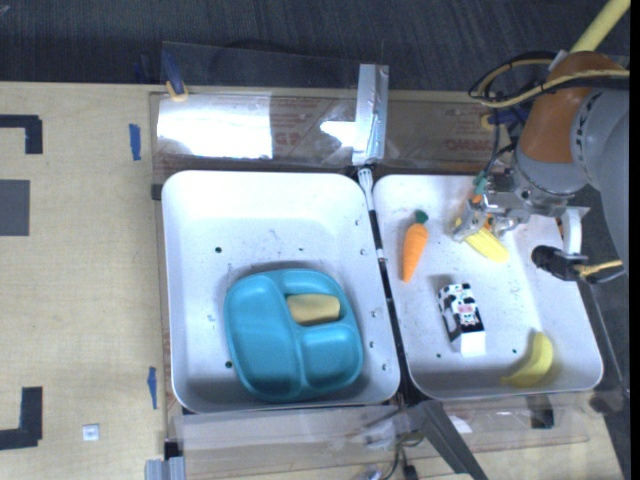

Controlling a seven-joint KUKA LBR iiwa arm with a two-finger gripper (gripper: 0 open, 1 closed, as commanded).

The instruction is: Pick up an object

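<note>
Yellow object (pixel 489 245) half-hidden under the gripper (pixel 478 218) — grip state impossible to tell.

The left bin (pixel 190 268) holds a blue divided tray (pixel 270 353) with a yellowish piece (pixel 314 309) in one compartment. In the right bin (pixel 580 368) lie a carrot (pixel 413 249), a black-and-white cow-patterned carton (pixel 461 317) and a banana (pixel 535 359). The pincer (pixel 478 218) hangs low at the bin's far side, just beside a small yellow object (pixel 490 245).

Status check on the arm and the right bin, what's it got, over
Gripper low at right bin's far side, on a small yellow piece; grasp unclear. Carrot, cow-print box, banana lie apart. Nothing blocking.
</note>
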